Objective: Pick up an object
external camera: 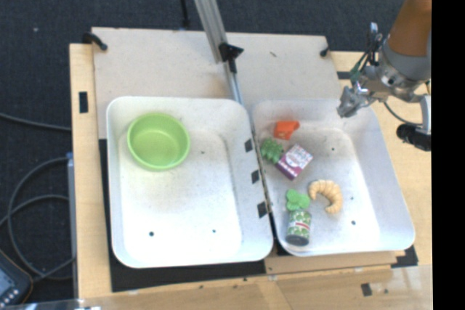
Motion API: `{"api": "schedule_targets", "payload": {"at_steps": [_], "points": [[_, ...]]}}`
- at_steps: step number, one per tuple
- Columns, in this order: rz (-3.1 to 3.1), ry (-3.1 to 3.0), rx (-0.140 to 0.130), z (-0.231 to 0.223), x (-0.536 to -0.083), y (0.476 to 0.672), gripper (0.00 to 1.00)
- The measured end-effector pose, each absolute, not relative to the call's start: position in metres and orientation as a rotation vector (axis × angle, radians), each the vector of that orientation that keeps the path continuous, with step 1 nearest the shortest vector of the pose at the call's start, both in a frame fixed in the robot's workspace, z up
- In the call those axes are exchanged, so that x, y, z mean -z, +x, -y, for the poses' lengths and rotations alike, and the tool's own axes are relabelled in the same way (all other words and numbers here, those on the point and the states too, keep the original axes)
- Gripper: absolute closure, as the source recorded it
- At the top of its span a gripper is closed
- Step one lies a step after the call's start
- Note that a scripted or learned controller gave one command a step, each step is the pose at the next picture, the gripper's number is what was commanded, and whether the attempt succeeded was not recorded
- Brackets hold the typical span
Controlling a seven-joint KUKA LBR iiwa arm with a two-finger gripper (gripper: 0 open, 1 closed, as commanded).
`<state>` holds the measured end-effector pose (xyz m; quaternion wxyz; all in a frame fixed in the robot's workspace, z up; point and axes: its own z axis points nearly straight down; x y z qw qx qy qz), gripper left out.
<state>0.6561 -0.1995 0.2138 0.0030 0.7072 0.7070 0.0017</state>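
Over the right bin's (378,156) far corner the gripper (349,104) hung above everything, nothing between its fingers; open or closed, I couldn't tell. Pickable stuff was bunched by the divider: orange piece (285,129), purple box (293,161), croissant (326,194), can (298,225). Labels were too blurry to read. Green bowl (158,141) sat alone in the left bin (182,229).

Wooden bench (83,178) with two white bins (182,229), perhaps on a board (160,65).

Grey arm with an orange band

The arm (408,40) has an orange-brown band above a grey metal wrist, thin looped cables beside it, and a small silvery gripper (350,104) at its tip.
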Motion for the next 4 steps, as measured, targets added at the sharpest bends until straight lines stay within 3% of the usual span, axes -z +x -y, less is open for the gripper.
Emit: {"api": "schedule_targets", "payload": {"at_steps": [1, 2, 4], "points": [[-2.22, 2.212, -0.007, 0.201, -0.269, 0.658, 1.0], [-2.229, 2.214, -0.002, 0.14, -0.266, 0.654, 1.0], [-2.23, 2.214, -0.003, 0.027, -0.273, 0.628, 1.0]]}}
